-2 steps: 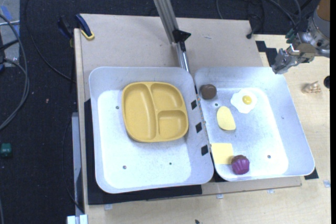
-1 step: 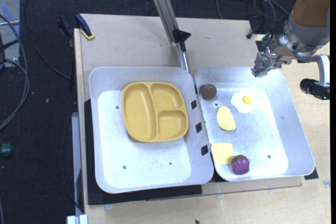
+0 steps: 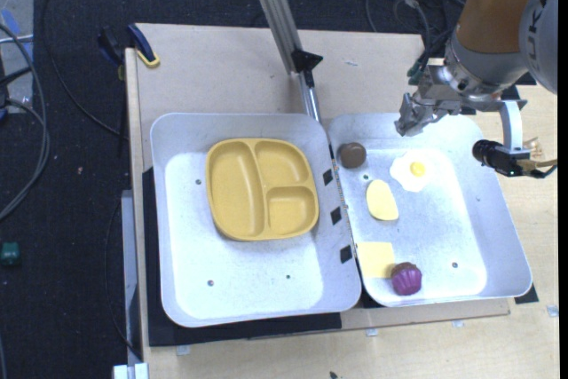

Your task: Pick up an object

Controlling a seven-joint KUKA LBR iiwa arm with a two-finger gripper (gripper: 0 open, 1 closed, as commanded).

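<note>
Bench (image 3: 222, 75), centre of frame; bears two shallow white bins side by side, presumably one as source and one as destination.

Left bin (image 3: 177, 280), centre-left; holds a yellow divided tray (image 3: 263, 188) with three compartments, lying flat toward the bin's upper part, nothing visible in its compartments; probably a receiving dish.

Right bin (image 3: 497, 226), centre-right; holds the loose pieces, all lying apart from one another, which leaves room to come down on any one of them:
- brown round piece (image 3: 352, 155), upper left corner of this bin, near the wall;
- fried egg toy (image 3: 414, 172), white with yellow centre, upper middle, nearest the gripper;
- pale yellow oval piece (image 3: 382, 201), just below and left of the egg;
- yellow square piece (image 3: 375, 259), lower left, flat;
- purple ridged piece (image 3: 406, 279), just beside the square at its lower right.

Gripper (image 3: 410, 123), upper right, on the grey arm with orange band (image 3: 497, 4); poised above the far rim of the right bin, nothing between its fingers; whether the jaws are open or closed cannot be told at this angle.

Judgement: no pick made yet; the egg is the likeliest candidate, being closest, though flat and thin and so awkward to pinch.
</note>
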